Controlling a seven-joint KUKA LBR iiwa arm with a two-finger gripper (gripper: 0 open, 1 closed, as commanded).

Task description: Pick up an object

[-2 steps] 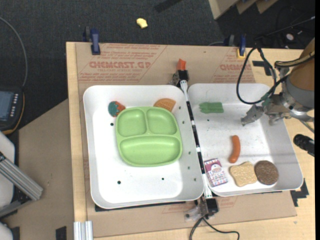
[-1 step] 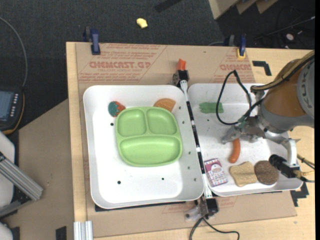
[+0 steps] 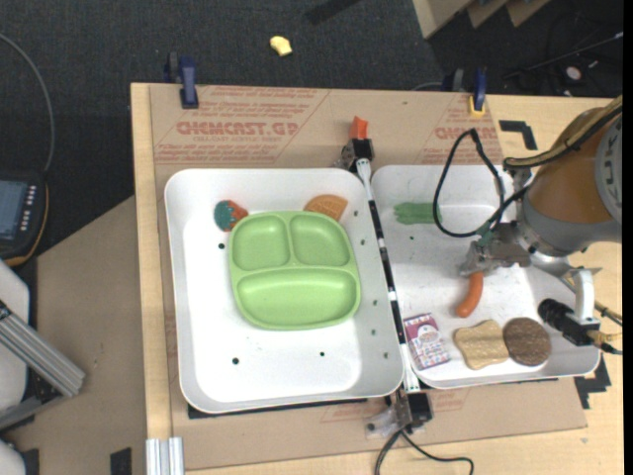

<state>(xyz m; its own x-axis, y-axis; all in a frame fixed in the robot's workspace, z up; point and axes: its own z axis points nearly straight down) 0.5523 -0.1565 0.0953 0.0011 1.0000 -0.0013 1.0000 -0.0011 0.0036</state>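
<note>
My gripper [image 3: 482, 261] hangs low in the right bin [image 3: 450, 359], its tip just above the upper end of an orange carrot-like stick [image 3: 470, 296]. A green strip [image 3: 415, 212] lies at the back of that bin. Along its front edge sit a pink-and-white packet [image 3: 424, 338], a tan slice of bread [image 3: 481, 343] and a brown round patty [image 3: 527, 340]. The arm's grey and orange body hides the bin's right side.
The left bin [image 3: 203, 344] holds a green three-part plate [image 3: 293, 268], with a red-and-teal piece [image 3: 230, 214] and an orange piece [image 3: 327, 206] behind it. A black cable [image 3: 450, 181] loops over the right bin. Clamps stand at the bench's back edge.
</note>
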